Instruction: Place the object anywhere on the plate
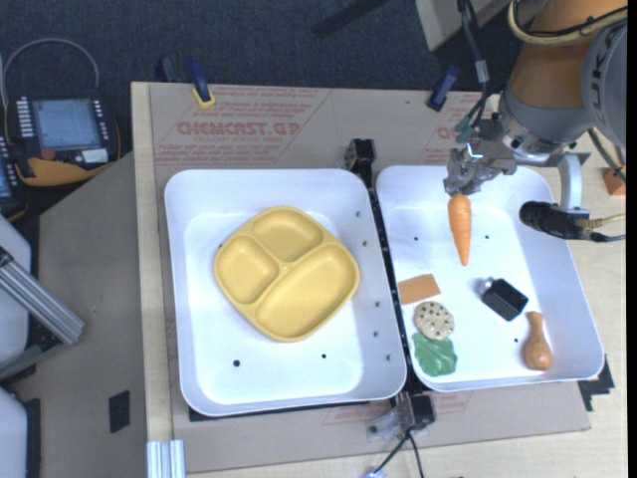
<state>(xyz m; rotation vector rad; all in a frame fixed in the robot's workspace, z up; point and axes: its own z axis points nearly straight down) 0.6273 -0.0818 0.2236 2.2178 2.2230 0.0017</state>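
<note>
1. The carrot (459, 228) is seen hanging point-down over the right bin (569, 297), its top clenched between the fingers of the gripper (465, 180).
2. The yellow plate (287, 271) is parked in the left bin (199, 267), well apart from it.
3. A cookie (433, 319), a black block (503, 298) and a drumstick (537, 343) are left lying below it.

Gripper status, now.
Gripper: shut on the carrot, gripping its top end; the carrot hangs below it over the right bin.
</note>
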